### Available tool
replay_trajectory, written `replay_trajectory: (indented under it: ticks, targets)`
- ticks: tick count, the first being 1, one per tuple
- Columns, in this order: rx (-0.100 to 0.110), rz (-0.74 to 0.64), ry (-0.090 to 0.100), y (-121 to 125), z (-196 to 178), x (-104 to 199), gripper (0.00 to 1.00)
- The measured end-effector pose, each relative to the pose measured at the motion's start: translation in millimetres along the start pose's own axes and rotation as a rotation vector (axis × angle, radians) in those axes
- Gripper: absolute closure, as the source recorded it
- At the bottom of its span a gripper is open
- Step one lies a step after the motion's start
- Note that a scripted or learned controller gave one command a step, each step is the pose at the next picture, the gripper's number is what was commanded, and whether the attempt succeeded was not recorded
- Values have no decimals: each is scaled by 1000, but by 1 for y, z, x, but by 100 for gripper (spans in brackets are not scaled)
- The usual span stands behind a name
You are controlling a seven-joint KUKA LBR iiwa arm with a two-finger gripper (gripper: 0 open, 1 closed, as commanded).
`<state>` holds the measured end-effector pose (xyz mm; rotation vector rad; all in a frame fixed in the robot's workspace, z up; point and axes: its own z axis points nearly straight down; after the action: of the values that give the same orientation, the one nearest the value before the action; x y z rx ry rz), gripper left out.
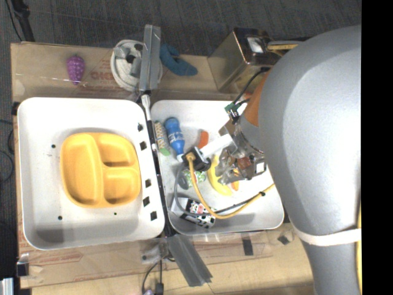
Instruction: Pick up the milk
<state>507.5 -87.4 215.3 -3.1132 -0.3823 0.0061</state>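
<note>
1. Gripper (237, 165): is hanging low in the right bin (202, 110), right of frame centre, over a banana (219, 183). The wrist hardware is hiding its opening, so I cannot tell how wide it is standing or whether it is carrying anything.
2. Milk (174, 135): I am taking this to be the blue bottle, as the likeliest match. It is lying in the upper left part of the right bin, left of the gripper and apart from it.
3. Neighbours: a packet (161, 137) is lying just beside the milk, between it and the bin's left wall. An orange piece (202, 138) is sitting near it on the other side.
4. Step in hand: judged to be the approach, with the milk not yet being reached.
5. Doing it well: the gripper should be travelling toward the upper left of the frame and centring over the bottle's middle. It should be closing across the bottle's short width, not along its length. It should be descending clear of the packet and the wall, since crowding there risks a snag.
6. Milk, appearance: it is showing a rounded blue body with a paler band toward its lower end. Its long axis is running roughly top to bottom in the frame. The round, smooth shape is likely to roll or slip under an off-centre squeeze.
</note>
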Motion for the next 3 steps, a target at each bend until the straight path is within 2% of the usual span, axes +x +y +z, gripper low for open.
replay_trajectory:
  ticks: [1,2,3]
  targets:
    - [1,0,-1,0,0,0,0]
    - [-1,14,-3,-11,25,138,0]
    - [0,6,1,53,-84,60,0]
